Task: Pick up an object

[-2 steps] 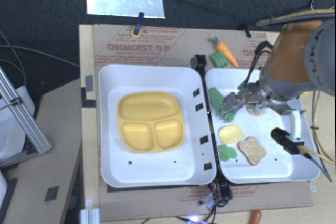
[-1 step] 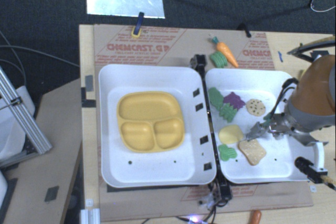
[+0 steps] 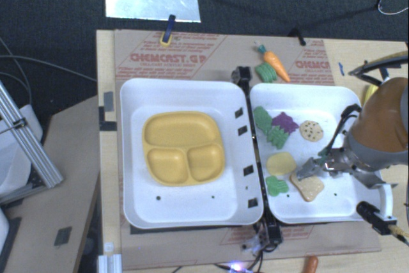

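Camera view has the jaws low in the right bin, lower right of frame, parted and gripping nothing, tips just above the toast slice beside the yellow round piece. I'd say drop straight over the toast, then close squarely. Cardboard on the counter reads "CHEMCAST GP".

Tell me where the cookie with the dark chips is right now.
The cookie lies in the right bin, toward its upper middle, just right of the purple toy and above the gripper.
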`<state>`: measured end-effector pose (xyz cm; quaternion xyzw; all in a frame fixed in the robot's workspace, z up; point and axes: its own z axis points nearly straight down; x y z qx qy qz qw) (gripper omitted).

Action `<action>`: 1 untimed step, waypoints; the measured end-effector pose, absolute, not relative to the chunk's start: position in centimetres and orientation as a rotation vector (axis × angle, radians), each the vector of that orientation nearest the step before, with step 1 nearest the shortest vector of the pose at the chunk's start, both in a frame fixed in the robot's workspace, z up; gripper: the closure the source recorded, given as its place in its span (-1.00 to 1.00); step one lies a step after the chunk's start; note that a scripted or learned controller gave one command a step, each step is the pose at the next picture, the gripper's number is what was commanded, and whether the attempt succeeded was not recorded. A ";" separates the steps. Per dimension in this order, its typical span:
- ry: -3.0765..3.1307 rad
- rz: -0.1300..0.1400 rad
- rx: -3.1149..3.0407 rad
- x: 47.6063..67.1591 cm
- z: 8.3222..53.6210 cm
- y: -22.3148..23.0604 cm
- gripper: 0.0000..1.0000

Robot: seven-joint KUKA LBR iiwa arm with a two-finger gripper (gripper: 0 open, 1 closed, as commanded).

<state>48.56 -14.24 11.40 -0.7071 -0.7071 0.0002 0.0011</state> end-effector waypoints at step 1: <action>-2.240 -0.013 -2.206 48.9 18.8 -2.9 -1.00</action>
